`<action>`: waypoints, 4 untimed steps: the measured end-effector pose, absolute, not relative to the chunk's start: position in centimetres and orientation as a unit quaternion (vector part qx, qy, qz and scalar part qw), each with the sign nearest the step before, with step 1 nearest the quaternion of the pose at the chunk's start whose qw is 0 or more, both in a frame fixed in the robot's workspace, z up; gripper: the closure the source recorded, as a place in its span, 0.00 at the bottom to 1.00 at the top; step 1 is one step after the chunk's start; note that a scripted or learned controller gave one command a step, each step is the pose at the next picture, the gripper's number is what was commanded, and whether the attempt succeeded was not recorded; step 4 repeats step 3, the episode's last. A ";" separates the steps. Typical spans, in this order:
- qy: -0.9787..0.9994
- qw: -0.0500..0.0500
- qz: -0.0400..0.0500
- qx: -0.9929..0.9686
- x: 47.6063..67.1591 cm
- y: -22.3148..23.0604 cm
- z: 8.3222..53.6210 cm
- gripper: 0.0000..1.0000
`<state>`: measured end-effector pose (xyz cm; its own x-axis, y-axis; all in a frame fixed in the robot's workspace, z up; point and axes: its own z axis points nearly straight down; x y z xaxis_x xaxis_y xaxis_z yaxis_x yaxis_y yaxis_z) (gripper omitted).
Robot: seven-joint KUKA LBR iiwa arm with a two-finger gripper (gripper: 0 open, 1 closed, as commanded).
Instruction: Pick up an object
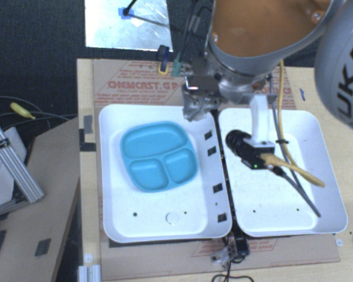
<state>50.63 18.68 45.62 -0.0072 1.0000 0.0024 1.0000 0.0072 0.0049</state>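
The arm's (270, 22) bulk hides the gripper's (195, 107) finger state, which I cannot tell, as it hangs at the left bin's (115, 216) far right corner, just beyond the blue divided plate (159, 155) lying inside that bin.

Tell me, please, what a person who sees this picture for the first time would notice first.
The eye falls first on the blue divided plate, which lies in the left bin and stands out against the white. Next comes the big grey and orange arm at the top, with its tool hanging over the far end of the rim between the two bins.
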 end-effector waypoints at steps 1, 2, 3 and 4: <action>0.709 0.000 0.000 0.705 48.6 22.2 42.5 1.00; 0.706 -0.001 -0.001 0.708 48.6 14.0 34.9 1.00; 0.708 0.000 0.000 0.706 48.7 16.0 34.2 1.00; 0.708 0.000 0.000 0.706 48.7 16.0 34.2 1.00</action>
